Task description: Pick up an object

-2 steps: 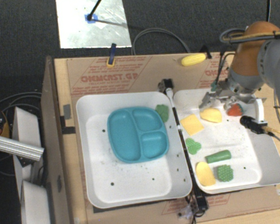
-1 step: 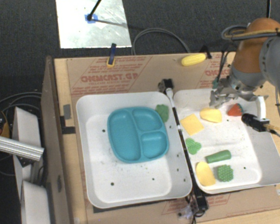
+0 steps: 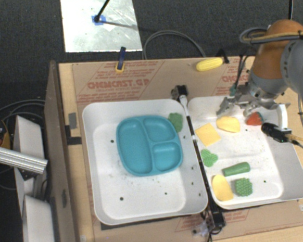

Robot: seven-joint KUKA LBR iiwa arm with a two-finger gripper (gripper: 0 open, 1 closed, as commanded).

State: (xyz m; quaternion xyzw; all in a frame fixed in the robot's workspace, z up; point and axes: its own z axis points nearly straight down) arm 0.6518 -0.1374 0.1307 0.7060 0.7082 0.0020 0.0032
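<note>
Red lettering runs across the brown cardboard sheet [image 3: 137,74] under both bins; it reads roughly "CHEMCAST", mirrored, and the rest is too faint to make out. On the sheet's far edge lies a yellow-and-blue clip [image 3: 120,60], and farther right a yellow corn-shaped toy [image 3: 208,64].

The left bin [image 3: 108,199] holds a blue divided tray [image 3: 148,145] lying flat near its middle, its compartments bare. A pale green leafy piece [image 3: 176,121] sits just beside the tray's far right corner, against the bin's right wall.

The right bin [image 3: 289,180] carries the loose items. A yellow square slice [image 3: 208,134] lies by its left wall, with a small green piece [image 3: 209,158] nearer the front. At the front left corner rests a yellow oval [image 3: 222,187], next to a green knobbly toy [image 3: 244,187], and a green cylinder [image 3: 235,169] lies just behind them. A yellow rounded piece [image 3: 228,124] sits at the far side, with a red item [image 3: 253,118] to its right.

The gripper [image 3: 240,105] hangs over that far side, close above the yellow rounded piece; whether it is spread or pressed together cannot be told.
</note>
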